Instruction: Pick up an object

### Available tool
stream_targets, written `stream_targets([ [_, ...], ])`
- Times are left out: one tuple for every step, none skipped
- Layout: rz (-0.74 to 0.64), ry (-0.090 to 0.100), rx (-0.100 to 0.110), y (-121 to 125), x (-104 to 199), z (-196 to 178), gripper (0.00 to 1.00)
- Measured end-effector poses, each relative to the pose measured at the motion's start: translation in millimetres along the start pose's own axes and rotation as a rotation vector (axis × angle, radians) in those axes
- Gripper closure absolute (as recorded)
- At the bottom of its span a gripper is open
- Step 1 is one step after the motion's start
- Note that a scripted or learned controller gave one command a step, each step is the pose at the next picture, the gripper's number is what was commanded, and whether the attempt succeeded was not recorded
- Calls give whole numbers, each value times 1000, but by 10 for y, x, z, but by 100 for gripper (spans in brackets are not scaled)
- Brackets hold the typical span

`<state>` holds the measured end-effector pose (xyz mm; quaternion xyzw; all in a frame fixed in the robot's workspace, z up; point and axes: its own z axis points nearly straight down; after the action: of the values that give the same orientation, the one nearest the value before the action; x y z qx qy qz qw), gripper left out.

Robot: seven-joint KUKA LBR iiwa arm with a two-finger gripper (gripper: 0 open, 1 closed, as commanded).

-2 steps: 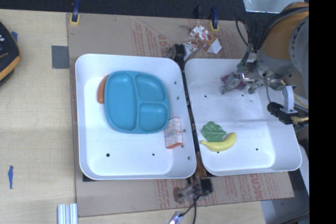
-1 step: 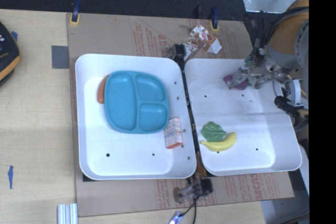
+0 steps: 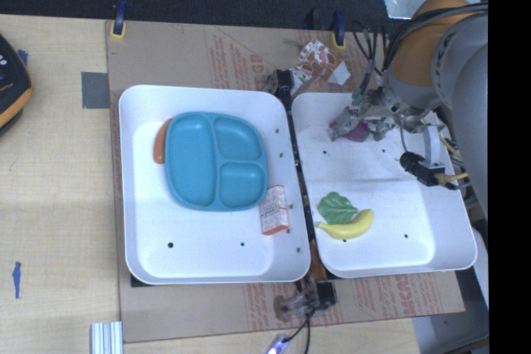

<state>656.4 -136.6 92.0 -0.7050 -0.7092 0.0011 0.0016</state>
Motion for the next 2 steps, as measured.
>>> stream_targets([
  [4,-1,-2,-5,-484,-5,0],
  [2,0,0,-3,-216,0,0],
])
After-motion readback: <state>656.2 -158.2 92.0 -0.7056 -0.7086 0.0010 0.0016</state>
